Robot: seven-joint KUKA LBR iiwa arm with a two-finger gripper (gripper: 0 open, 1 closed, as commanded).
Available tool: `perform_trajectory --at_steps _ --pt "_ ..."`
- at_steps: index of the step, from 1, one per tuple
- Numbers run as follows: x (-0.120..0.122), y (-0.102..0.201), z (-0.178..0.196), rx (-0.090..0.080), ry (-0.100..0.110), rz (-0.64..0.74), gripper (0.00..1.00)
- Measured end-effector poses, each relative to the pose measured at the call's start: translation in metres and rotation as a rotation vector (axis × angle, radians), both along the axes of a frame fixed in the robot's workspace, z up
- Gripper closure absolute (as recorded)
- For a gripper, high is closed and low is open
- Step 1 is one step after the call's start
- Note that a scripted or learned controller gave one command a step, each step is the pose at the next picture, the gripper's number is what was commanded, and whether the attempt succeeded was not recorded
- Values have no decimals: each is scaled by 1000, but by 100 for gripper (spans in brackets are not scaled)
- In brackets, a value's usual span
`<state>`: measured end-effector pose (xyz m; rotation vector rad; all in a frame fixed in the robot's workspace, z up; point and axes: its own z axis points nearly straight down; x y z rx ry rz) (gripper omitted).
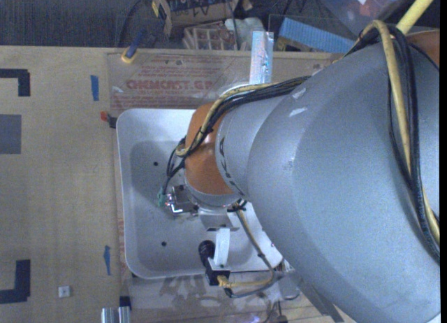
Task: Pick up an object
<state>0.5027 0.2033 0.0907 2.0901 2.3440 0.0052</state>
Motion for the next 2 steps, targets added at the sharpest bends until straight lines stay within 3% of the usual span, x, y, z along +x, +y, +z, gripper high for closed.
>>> perform_trajectory --at_steps 1,2 --pt "-17 3 1 6 -15 -179 100" --pt "-10 18 0 1 -7 -577 100"
